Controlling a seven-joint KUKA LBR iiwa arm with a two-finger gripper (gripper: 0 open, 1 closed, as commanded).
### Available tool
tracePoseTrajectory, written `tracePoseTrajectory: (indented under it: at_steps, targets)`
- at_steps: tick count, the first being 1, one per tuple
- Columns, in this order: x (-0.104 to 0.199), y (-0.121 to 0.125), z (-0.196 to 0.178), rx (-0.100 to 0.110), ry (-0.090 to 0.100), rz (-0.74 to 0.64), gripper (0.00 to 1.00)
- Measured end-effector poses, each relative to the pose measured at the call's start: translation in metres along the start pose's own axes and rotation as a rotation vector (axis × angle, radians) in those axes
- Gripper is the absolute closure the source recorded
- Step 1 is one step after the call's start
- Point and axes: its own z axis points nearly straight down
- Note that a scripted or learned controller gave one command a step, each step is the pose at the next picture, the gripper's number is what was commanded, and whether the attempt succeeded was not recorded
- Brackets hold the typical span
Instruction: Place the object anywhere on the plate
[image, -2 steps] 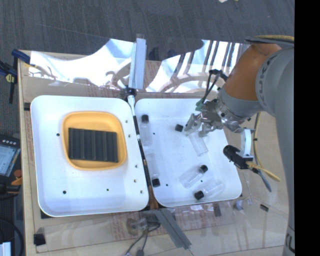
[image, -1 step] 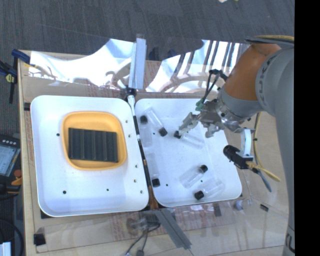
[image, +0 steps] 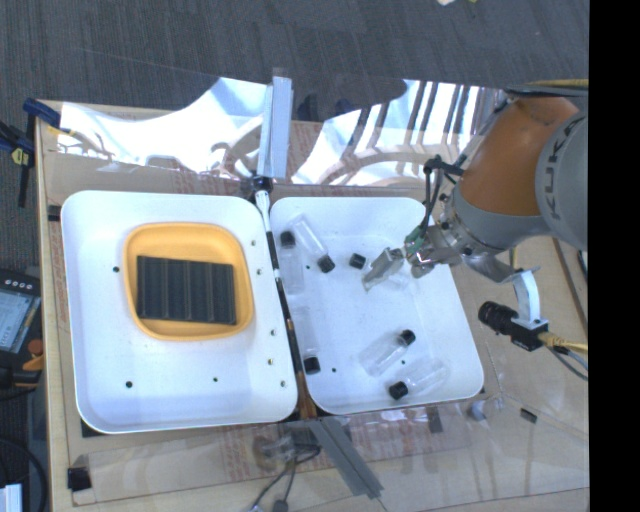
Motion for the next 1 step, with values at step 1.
tracePoseTrajectory:
  at_steps: [1]
  targets:
    - [-0.0259, -0.0226, 0.0372, 0.0, 0.0, -0.271, 0.0]
